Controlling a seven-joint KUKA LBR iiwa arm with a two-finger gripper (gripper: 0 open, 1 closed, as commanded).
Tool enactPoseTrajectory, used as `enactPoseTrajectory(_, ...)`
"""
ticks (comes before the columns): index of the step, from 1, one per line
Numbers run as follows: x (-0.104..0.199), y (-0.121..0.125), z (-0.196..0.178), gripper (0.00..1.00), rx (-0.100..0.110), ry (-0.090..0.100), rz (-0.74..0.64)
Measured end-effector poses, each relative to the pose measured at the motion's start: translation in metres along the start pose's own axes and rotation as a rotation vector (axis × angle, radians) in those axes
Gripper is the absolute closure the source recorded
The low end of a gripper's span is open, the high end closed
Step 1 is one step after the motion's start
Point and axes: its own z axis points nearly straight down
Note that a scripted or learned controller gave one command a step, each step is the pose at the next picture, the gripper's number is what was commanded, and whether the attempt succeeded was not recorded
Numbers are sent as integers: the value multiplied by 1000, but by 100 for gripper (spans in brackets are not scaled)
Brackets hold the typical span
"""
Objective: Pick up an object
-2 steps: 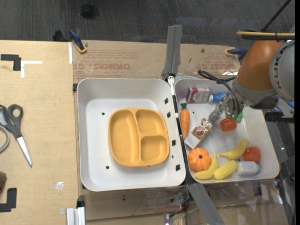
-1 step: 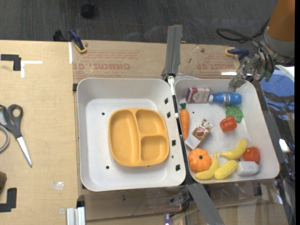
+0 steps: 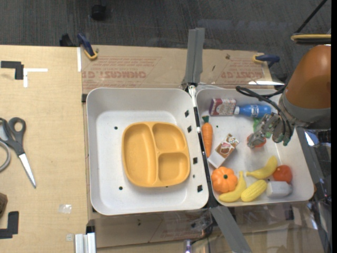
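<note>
Gripper (image 3: 259,137) hangs over the right bin (image 3: 239,128), between the blue bottle (image 3: 254,110) and a yellow banana (image 3: 265,168); whether it grasps anything cannot be told.

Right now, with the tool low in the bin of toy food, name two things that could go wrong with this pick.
1. The tool sits over a small reddish item that is mostly hidden, so a grasp could slip off it.
2. The banana, small brown box and blue bottle lie close by, and the tool may knock them aside.
</note>
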Motion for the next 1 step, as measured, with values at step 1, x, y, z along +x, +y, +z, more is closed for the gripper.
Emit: enactPoseTrajectory(1, 6, 96, -91, 100, -1, -1, 105)
